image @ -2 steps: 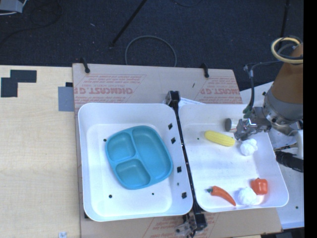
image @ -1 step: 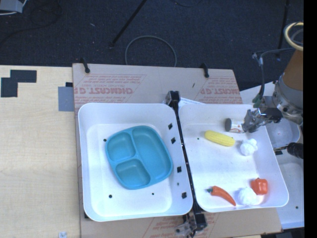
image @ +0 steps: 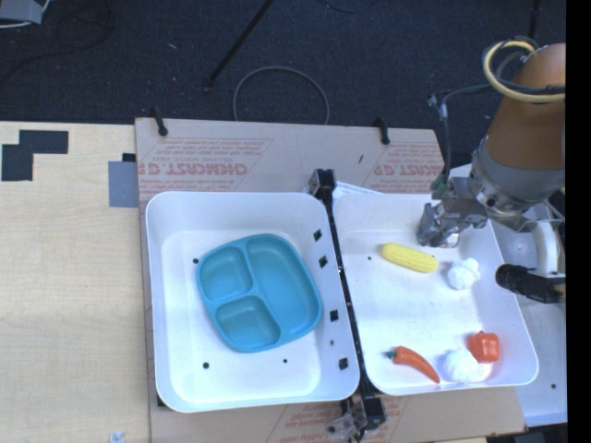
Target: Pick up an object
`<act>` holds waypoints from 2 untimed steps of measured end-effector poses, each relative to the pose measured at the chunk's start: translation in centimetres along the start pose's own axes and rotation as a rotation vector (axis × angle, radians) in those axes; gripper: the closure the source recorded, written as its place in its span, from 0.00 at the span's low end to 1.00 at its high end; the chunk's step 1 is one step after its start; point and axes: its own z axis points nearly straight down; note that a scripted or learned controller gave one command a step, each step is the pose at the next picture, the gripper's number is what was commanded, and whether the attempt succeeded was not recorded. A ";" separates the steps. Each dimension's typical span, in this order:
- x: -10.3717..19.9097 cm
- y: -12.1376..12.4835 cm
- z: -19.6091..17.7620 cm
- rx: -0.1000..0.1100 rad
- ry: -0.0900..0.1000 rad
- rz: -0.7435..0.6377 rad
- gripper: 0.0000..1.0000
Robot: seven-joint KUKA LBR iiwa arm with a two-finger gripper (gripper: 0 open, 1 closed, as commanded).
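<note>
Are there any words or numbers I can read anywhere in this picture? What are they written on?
Red print on the cardboard sheet behind the bins: upside down and too blurred to read for sure.
Red print on the cardboard edge in front of the bins: too small and blurred to read.
No words or numbers can be made out on the blue divided plate, the toy corn cob or the white bins.

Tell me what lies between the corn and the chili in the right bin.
In the camera view, nothing: the stretch from the corn down to the chili is bare white bin floor. The white lumps and red pepper sit further right.
</note>
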 end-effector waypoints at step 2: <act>9.9 -0.8 0.0 0.002 0.001 0.000 1.00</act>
